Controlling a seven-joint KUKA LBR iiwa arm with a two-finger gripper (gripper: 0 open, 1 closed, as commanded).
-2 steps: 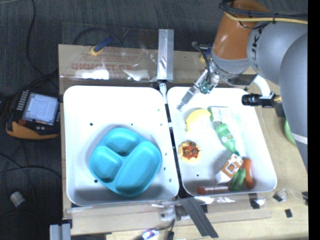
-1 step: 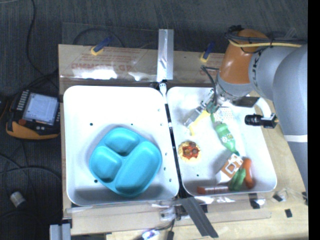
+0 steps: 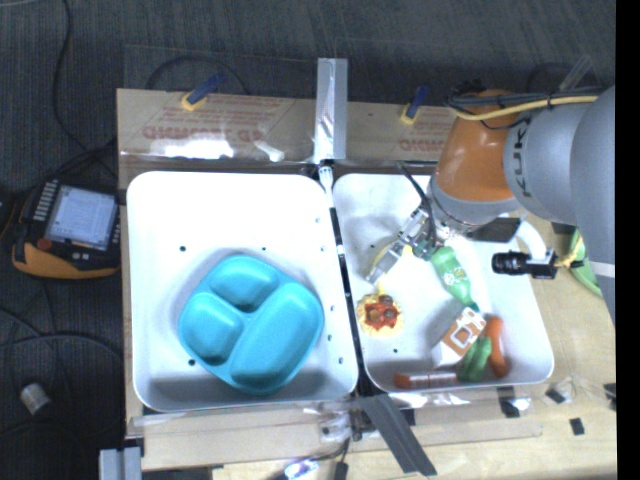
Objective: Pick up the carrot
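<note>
The carrot (image 3: 494, 342) is orange with a green leafy end and lies in the near right corner of the right bin (image 3: 352, 200). My gripper (image 3: 390, 253) hangs low over the upper middle of that bin, reaching in from the right under the orange wrist band. It is well to the left of and behind the carrot, apart from it, with nothing seen in its grasp.
In the right bin with the carrot are a green bottle (image 3: 453, 273), a small orange-and-white box (image 3: 461, 332), a round pizza-like toy (image 3: 380, 312) and a brown sausage-like stick (image 3: 425, 378). A blue divided plate (image 3: 252, 320) lies in the left bin (image 3: 160, 218).
</note>
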